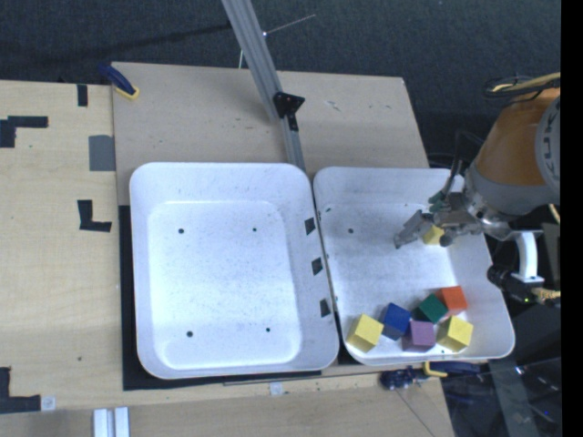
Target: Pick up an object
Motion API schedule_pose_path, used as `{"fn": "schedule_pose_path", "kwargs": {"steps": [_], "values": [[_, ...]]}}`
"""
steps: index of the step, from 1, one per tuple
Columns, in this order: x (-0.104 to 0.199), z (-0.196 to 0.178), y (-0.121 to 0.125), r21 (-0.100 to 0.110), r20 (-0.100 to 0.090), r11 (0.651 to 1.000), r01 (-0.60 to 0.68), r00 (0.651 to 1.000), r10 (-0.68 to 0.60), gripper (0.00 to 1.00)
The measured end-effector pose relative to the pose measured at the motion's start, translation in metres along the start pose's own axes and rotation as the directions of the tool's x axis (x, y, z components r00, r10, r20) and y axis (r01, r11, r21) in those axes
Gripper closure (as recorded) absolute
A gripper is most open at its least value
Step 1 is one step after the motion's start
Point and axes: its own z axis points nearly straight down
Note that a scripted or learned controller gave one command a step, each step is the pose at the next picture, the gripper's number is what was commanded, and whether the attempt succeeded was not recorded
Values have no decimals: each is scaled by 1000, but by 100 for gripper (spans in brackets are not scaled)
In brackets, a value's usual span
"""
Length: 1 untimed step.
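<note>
From above, the gripper (426, 230) hangs over the right bin (364, 203) with a small yellow block (434, 235) pinched between its fingers (only part of it shows). The other blocks huddle at the bin's near edge: yellow (366, 331), blue (396, 319), purple (421, 333), green (432, 309), orange (453, 298), and another yellow (458, 332). The left bin (146, 189) sits just beside it.

6 blocks (414, 324) in the right bin's (364, 198) near corner
</note>
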Motion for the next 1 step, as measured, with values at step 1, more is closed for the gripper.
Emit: {"fn": "schedule_pose_path", "kwargs": {"steps": [1], "values": [[7,47,-5,-1,0,1000,0,1000,0,0]]}}
